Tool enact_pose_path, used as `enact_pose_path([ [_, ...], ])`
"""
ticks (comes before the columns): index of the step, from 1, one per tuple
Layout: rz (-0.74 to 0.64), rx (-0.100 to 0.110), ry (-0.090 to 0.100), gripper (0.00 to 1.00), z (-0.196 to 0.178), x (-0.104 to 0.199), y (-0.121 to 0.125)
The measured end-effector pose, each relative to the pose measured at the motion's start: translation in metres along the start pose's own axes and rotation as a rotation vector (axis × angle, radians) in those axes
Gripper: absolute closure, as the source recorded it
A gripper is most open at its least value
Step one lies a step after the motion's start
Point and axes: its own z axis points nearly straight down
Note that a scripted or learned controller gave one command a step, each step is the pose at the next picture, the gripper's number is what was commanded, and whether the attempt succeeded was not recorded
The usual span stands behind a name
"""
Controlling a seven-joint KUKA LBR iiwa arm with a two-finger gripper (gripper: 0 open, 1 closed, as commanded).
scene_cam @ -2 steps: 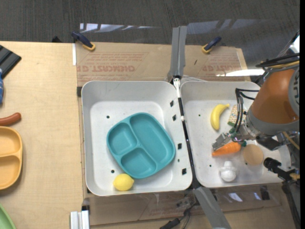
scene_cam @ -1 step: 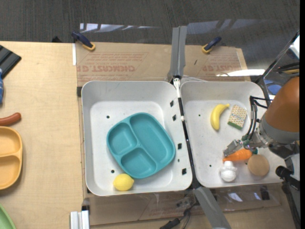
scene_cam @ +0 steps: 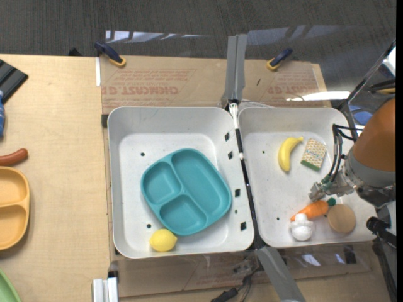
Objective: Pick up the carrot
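Taking the carrot (scene_cam: 318, 209) as my reference, I work across the bench from the left. Far to its left, in the left bin (scene_cam: 119, 168), lie a teal divided plate (scene_cam: 184, 191) and a lemon (scene_cam: 163, 240). Above and left of the carrot, on the cardboard sheet (scene_cam: 164, 83) behind the bins, red print reads mirror-reversed; I make it out as "CHEMCAST GP" with smaller lines too fine to read. In the right bin (scene_cam: 252, 168), a banana (scene_cam: 288, 152) and a speckled sponge (scene_cam: 313, 154) sit above the carrot; a white ball (scene_cam: 301, 230) touches its lower left end, and a tan round object (scene_cam: 341, 219) lies just beside its right end. The gripper (scene_cam: 329, 189) hovers directly over the carrot's upper right end; I cannot tell whether it is spread or pressed together. I judge the grasp step is in hand: I would descend straight, close across the carrot's narrow width, and keep clear of both neighbours.
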Motion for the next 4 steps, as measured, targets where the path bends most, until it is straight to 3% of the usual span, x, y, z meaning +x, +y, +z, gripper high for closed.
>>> enact_pose_path([
  [1, -0.542, -0.002, -0.002, 1.0, -0.073, 0.038, 0.085],
  [2, -0.931, -0.003, -0.002, 1.0, -0.092, 0.063, 0.123],
  [3, -0.758, -0.003, -0.004, 1.0, -0.108, 0.007, 0.142],
  [4, -0.99, -0.001, -0.001, 1.0, -0.031, -0.007, 0.139],
])
